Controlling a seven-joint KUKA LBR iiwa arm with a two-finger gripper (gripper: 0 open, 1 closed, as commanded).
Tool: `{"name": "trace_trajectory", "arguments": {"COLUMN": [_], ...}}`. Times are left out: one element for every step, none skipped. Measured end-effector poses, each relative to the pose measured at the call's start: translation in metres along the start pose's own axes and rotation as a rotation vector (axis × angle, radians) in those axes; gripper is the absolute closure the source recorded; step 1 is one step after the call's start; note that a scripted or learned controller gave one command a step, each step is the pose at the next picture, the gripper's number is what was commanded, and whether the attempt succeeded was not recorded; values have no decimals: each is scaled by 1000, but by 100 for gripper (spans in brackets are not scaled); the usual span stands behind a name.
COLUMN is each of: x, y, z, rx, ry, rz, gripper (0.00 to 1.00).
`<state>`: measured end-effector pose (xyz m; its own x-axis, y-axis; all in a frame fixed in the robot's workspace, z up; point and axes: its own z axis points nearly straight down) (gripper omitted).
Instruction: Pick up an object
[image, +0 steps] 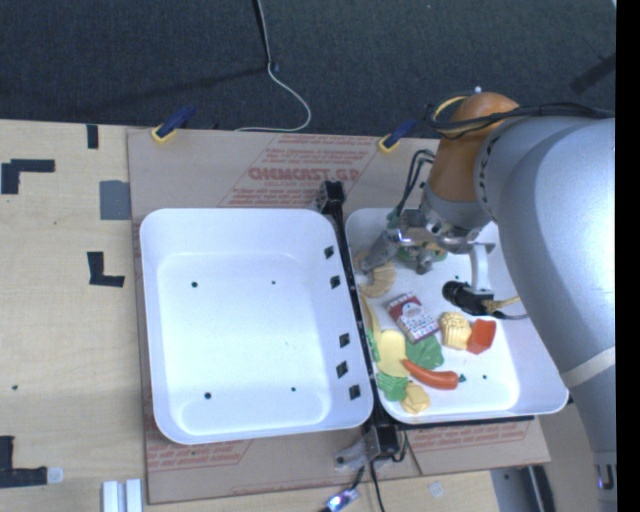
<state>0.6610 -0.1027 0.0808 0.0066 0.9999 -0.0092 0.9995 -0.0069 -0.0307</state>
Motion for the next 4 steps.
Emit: {"name": "trace_trajectory", "arguments": {"x": [2, -15, -55, 10], "y": [0, 3, 6, -34], "z": [-9, -14, -88, -114], "rx": [-1, -13, -35, -29], "ry": [3, 13, 7, 10], "rz": [-1, -6, -6, -12], "gripper": [100, 100, 100, 100]}}
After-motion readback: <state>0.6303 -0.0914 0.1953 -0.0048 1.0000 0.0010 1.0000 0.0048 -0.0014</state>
